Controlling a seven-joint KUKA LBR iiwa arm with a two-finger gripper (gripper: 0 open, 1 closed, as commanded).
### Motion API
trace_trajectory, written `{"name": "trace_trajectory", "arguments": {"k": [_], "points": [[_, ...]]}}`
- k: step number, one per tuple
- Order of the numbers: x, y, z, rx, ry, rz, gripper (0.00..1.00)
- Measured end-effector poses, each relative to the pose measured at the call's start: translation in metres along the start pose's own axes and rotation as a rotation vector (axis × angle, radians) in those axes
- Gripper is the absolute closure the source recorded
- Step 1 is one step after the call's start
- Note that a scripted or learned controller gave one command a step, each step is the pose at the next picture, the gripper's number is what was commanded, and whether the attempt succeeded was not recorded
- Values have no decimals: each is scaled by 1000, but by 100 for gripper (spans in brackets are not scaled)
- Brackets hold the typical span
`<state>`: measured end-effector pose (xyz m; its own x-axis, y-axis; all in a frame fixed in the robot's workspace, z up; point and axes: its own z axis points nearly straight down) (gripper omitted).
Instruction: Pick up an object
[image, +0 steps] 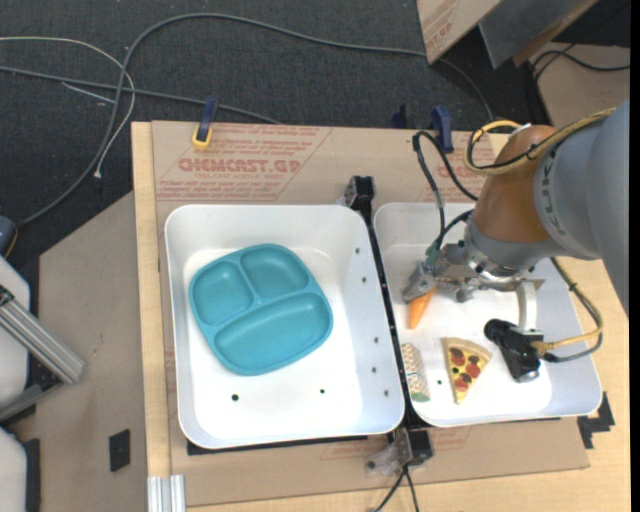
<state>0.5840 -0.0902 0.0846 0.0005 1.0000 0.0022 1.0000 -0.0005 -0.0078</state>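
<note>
An orange toy carrot (417, 308) lies near the left wall of the right bin (570, 400), pointing down toward the front. My gripper (430, 283) hangs directly over the carrot's upper end and hides that tip. A toy pizza slice (464, 367) lies toward the bin's front, below and to the right of the gripper. A small patterned packet (413, 369) rests against the left wall by the front corner.
The left bin (190, 400) holds a blue divided plate (262, 307) at its middle. The grey arm with its orange band (515, 195) reaches in from the right across the back of the right bin. Blue clamps and cables sit behind the bins.
</note>
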Motion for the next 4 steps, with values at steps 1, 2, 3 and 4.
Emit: {"name": "trace_trajectory", "arguments": {"k": [1,2,3,4], "points": [[0,2,-15,-8,0,1,100],[-1,3,-79,-15,-3,-1,100],[-5,-1,-143,-16,-3,-1,100],[-5,0,-184,-14,-3,-2,100]]}}
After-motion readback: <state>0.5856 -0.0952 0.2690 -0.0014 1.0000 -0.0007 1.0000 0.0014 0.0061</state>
